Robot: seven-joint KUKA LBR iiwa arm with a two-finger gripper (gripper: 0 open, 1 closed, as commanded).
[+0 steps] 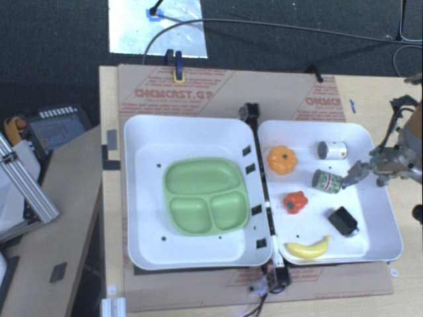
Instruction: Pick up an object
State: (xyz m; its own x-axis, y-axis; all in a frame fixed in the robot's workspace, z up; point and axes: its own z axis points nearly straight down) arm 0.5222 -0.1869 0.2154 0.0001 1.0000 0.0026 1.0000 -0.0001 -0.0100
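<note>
The right bin (380,203) holds several objects. An orange bell pepper (282,159) lies at its upper left, with a white can (332,150) on its side to the right. A green can (326,181) lies on its side near the middle. Below it are a small red pepper (295,202), a black block (344,220) and a yellow banana (307,247) at the front edge. My gripper (355,173) reaches in from the right and sits low, right against the green can's right end.
The left bin (142,177) holds a green divided plate (203,195). A black clip divider (259,177) runs between the bins. Cardboard lies under both bins, and cables cross the dark floor behind. A keypad device (56,131) sits at the far left.
</note>
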